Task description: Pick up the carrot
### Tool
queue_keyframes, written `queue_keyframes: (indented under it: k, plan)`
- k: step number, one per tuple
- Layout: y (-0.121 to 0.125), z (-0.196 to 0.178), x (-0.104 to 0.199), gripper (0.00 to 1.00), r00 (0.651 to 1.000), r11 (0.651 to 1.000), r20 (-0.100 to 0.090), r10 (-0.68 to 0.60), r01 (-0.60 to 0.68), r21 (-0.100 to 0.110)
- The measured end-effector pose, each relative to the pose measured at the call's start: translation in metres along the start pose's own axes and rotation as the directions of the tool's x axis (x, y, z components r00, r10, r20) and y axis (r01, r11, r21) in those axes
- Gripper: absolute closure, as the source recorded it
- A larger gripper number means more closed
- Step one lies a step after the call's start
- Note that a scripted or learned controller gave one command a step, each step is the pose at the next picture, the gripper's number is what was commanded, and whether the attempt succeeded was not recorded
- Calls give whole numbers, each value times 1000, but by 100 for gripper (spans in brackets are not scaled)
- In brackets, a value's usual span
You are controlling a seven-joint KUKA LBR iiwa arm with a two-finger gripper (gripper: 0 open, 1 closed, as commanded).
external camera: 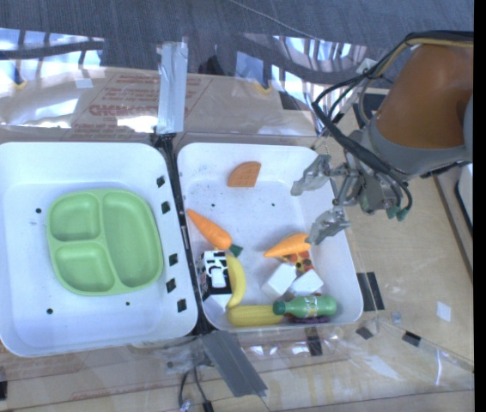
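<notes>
The carrot (pixel 209 229) lies in the right bin (pixel 264 204) near its left wall, orange with a green tip pointing to the lower right. My gripper (pixel 320 202) hangs over the bin's right side, well to the right of the carrot. Its two fingers (pixel 310 175) are spread apart with nothing between them. The lower finger ends just above an orange pizza-slice toy (pixel 288 246).
A green divided plate (pixel 106 240) sits in the left bin (pixel 20 178). The right bin also holds an orange cookie-like piece (pixel 244 174), a banana (pixel 241 297), a black-and-white block (pixel 217 273), white cubes (pixel 281 277) and a green bottle (pixel 306 306).
</notes>
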State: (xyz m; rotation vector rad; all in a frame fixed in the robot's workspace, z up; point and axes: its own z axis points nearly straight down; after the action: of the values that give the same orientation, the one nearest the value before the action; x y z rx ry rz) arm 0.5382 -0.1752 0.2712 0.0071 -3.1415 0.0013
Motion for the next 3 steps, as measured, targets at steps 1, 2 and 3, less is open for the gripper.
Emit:
queue_keyframes:
  k: [1,2,3]
  plan:
    - [-7,152,13,0,993,993,14,118,-118,1]
    - [-29,166,17,0,942,942,13,336,-336,-10]
    - [-34,177,-6,0,820,820,5,573,-573,-3]
